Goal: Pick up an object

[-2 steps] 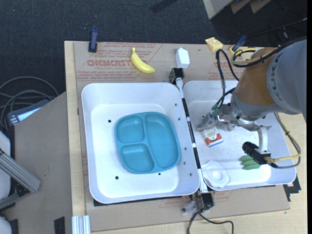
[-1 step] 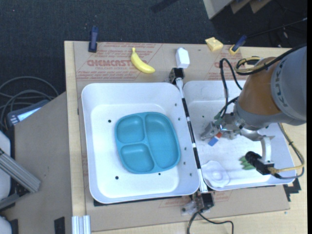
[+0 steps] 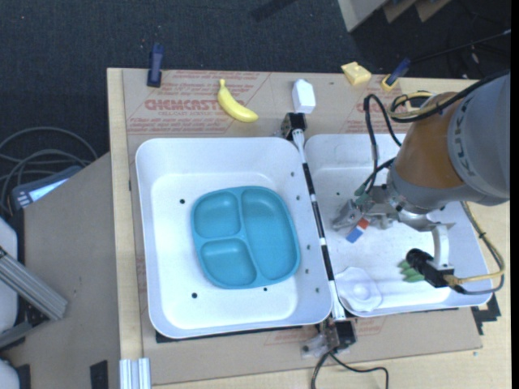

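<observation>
Small blue-and-red object (image 3: 355, 232) in right bin (image 3: 340, 156), beneath end effector (image 3: 347, 215)

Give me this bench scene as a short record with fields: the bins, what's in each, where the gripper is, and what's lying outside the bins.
left bin: shallow white bin holding a light blue three-compartment plate
right bin: shallow white bin with a small blue and red object, a green object and a clear plastic piece
gripper: two-finger gripper low over the right bin, beside the blue and red object
outside bins: yellow banana, yellow block
</observation>
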Controlling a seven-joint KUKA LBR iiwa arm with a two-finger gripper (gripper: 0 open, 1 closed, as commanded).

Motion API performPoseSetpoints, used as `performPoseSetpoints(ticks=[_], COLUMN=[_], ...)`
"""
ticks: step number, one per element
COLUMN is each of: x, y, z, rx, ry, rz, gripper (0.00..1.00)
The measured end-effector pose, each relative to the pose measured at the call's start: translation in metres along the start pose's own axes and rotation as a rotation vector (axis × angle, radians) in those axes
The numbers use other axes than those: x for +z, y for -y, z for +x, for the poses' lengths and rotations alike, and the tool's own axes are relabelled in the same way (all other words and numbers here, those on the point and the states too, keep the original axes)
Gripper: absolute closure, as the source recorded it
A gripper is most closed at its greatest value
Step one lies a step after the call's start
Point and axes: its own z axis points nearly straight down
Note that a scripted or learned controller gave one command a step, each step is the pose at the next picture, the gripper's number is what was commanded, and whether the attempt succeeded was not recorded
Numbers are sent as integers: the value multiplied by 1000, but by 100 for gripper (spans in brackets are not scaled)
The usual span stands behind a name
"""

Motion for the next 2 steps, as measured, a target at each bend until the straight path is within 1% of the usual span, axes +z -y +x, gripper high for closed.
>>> performPoseSetpoints(ticks=[1,2], x=[-10,-101], y=[0,-37], z=[0,64], rx=[1,-2], ry=[1,-1], rz=[-2,-1], gripper=[100,100])
